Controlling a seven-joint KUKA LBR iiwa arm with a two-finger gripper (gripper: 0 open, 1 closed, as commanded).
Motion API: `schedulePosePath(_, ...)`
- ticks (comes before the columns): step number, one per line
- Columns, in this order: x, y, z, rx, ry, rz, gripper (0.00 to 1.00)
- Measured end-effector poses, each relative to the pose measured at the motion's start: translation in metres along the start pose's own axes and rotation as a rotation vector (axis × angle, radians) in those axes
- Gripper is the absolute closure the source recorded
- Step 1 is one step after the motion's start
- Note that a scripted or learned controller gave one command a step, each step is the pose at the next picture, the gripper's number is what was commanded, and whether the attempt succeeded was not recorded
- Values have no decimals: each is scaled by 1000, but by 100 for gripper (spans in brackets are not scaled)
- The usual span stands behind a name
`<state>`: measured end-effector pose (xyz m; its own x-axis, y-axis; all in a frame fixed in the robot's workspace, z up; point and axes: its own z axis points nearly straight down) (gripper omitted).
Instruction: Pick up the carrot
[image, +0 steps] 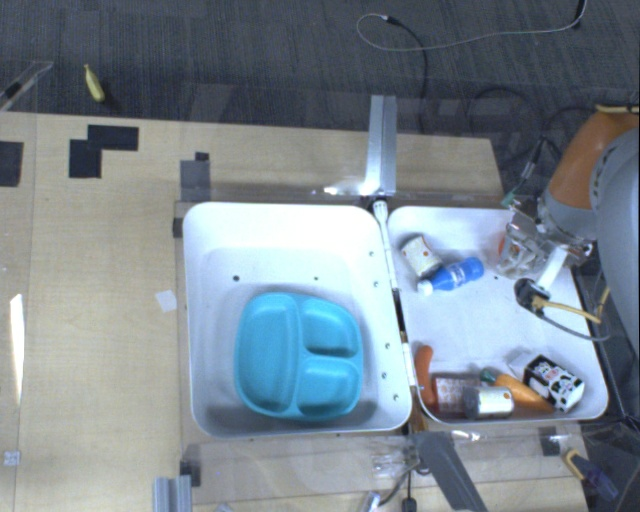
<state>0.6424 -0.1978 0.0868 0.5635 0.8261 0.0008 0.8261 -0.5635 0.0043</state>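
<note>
Carrot (524, 391) long axis left-to-right, green top leftward; pincer (517, 252) state impossible to tell.

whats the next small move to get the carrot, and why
Probably carry the gripper toward the near edge of the right bin, stopping above the carrot. The gripper sits at the bin's far right, well away from the carrot, which lies low among clutter beside a black-and-white box.
</note>
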Motion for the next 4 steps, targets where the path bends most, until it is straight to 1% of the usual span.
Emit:
schedulePosePath(1, 6, 16, 1, 41, -19, -110, 100)
schedulePosePath(2, 5, -11, -1, -3, 0, -442, 100)
schedulePosePath(3, 27, 16, 1, -1, 2, -529, 100)
schedulePosePath(4, -1, 5, 0, -3, 0, -792, 100)
